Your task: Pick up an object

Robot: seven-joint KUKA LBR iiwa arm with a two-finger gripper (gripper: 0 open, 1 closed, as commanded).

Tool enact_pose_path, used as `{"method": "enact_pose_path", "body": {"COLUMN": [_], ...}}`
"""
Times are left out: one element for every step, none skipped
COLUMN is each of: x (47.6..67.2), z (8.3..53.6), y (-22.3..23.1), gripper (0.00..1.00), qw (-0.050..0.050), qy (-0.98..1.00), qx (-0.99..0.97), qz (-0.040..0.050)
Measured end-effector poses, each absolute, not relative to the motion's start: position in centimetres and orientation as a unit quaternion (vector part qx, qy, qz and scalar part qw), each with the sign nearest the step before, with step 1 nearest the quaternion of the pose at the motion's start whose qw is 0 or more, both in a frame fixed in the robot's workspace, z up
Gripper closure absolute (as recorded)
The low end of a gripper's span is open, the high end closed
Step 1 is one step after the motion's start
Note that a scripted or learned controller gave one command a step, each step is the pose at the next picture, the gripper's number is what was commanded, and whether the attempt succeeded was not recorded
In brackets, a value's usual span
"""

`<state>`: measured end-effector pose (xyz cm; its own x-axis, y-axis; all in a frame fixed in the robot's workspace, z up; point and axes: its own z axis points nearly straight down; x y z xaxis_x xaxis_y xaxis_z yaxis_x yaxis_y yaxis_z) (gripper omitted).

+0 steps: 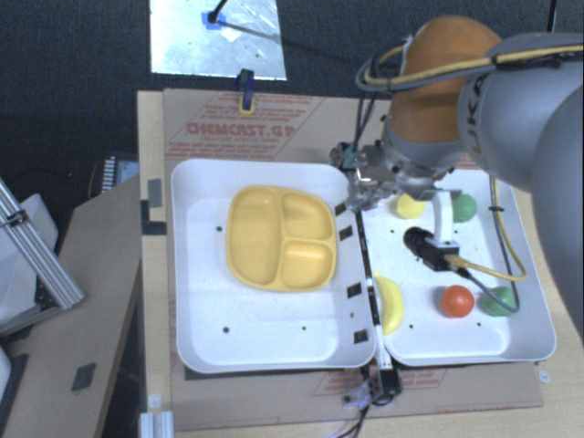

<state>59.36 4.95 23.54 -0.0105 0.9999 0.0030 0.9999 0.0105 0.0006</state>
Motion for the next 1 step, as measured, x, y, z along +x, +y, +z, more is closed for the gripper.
{"method": "enact_pose_path", "body": {"x": [58.25], "z": [22.89], "y": [9.75], "gripper": [1.0], "qw": [0.001], "qy": [-0.711], "qx": [-0.704], "qz": [-0.0009]}}
